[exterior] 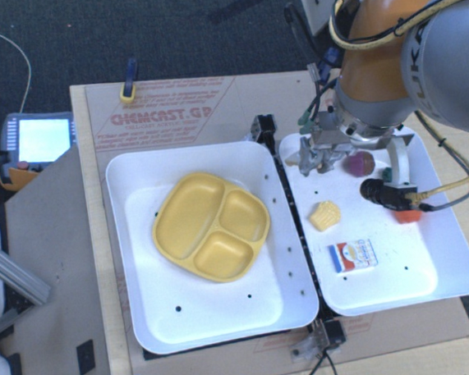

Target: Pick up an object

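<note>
End effector (318,160) low over far end of right bin (449,273), near the divide between bins; opening not discernible, nothing seen between its tips. Just beside it, to the right: one purple rounded object (359,163), contact not discernible. Also in right bin: one yellow corn-like piece (325,215) nearer the camera, apart from the end effector; one small box with blue and red print (354,255) lying flat further forward; one orange-red object (408,214) partly hidden beneath black hardware on the arm. In left bin (148,314): one yellow divided plate (212,225), three compartments, roughly centred. Two white bins side by side on bench (99,237).
</note>
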Motion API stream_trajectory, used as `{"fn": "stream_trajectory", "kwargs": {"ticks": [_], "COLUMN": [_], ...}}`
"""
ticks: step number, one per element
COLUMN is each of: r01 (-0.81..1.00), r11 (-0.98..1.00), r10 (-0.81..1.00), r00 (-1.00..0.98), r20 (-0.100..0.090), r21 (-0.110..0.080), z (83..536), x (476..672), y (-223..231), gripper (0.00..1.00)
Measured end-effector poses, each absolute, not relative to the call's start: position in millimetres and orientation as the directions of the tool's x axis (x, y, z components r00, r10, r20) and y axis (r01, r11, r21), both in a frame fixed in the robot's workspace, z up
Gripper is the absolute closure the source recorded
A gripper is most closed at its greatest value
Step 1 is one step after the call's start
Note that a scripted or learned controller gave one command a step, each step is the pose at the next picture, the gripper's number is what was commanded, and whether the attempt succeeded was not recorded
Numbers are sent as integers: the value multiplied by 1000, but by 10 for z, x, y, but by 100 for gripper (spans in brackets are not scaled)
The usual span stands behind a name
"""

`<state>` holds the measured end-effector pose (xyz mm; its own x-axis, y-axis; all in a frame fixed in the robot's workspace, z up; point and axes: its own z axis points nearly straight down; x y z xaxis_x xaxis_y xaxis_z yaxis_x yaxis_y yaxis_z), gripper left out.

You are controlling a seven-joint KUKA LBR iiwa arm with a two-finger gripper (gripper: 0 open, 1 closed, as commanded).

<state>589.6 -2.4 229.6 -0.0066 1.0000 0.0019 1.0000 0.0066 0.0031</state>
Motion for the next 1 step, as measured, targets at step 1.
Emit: {"fn": "stream_trajectory", "kwargs": {"ticks": [1], "r01": [1000], "r11": [7], "r10": [1000], "r00": [-7], "r20": [2], "r21": [1], "z": [2321], "x": [5868], "y": [563], "gripper": [100]}}
